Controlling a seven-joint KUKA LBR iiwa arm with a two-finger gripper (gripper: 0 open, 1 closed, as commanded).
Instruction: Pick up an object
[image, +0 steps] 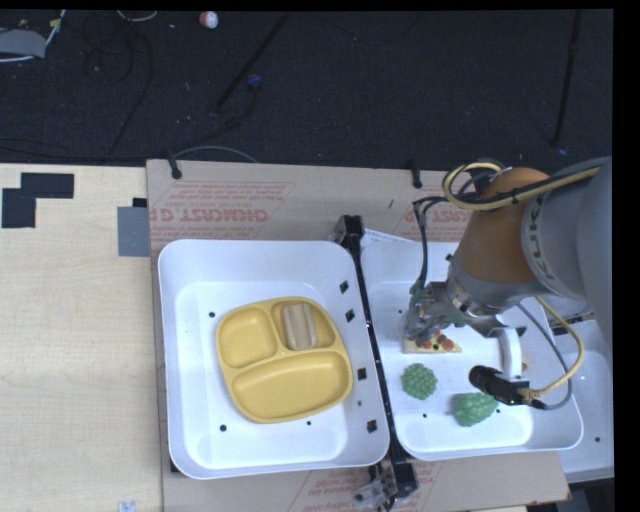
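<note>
Three small objects lie in the right bin (560, 440): a flat pizza-slice toy (437, 344), a round green bumpy piece (419, 381) and a second green piece (472, 408) nearer the front wall. The pizza slice looks like the target, since the gripper (428, 318) sits directly over its upper edge, touching or almost touching it. How the tool is set cannot be told from here, because the wrist and cables cover its tip, and nothing shows the slice lifted.

The slice lies flat on the bin floor, so a grasp probably needs to catch its thin edges. It sits fairly close to the black divider (362, 320) between the bins, which limits room on that side; the round green piece is just beside it toward the front. Behind and to the right the floor is more open.

The left bin (190, 300) holds a yellow compartment tray (285, 358) with a tan item (297, 325) in one small compartment, well apart from the arm.
</note>
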